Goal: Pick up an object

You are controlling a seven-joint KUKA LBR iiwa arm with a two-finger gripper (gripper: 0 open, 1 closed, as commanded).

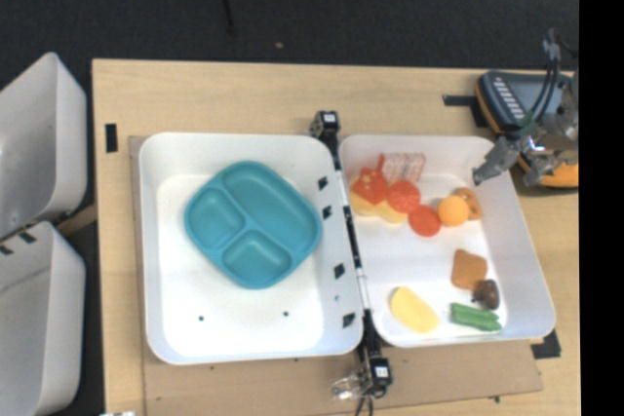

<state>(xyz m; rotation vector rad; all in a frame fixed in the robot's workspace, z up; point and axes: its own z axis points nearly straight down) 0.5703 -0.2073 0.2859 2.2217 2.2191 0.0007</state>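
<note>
Two shallow white bins sit side by side on a wooden counter (244, 93), seen from the fixed overhead camera. Left bin (156, 307) holds a single teal divided plate (253, 222), lying flat near its centre and turned at an angle. Right bin (526, 248) holds the toy food the task offers for picking: at about 11 o'clock, a pink-striped clear packet (405, 165) beside a red-and-yellow cluster (375, 195); toward the centre, a red tomato (424, 222) touching an orange fruit (454, 210); at 4 o'clock, a brown piece (469, 268) with a dark lump (486, 293) just below it; at 6 o'clock, a yellow lemon-like piece (414, 309) and a green pea pod (475, 317) near the front wall.

The gripper (490, 169) reaches in from 3 o'clock and hangs over the right bin's upper right corner, close to the orange fruit but apart from it. Whether it is open or closed cannot be told from this angle, and nothing shows in its hold. Judging by that position, the pick is not yet made, and the orange fruit looks the nearest candidate. The items lie loose and mostly apart, probably to leave room around each.
</note>
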